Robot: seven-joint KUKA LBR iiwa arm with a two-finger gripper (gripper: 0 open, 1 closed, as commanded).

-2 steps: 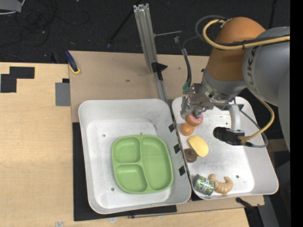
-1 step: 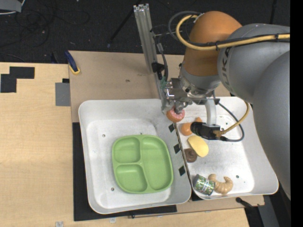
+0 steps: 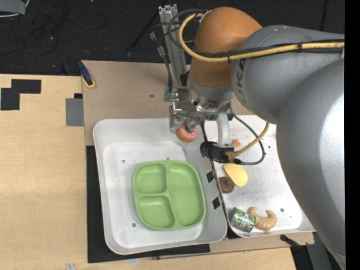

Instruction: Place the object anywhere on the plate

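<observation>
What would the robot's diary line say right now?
gripper over left bin | pink donut at fingertips | green plate bare

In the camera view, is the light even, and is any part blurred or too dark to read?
Camera view: light is soft and even on the left bin and green plate, with faint shadows; the arm close to the lens looks slightly soft; the background beyond the bench is nearly black; the pink object under the gripper is small and unclear.

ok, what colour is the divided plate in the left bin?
Light green, all three compartments; the camera view shows the plate plainly.
</observation>
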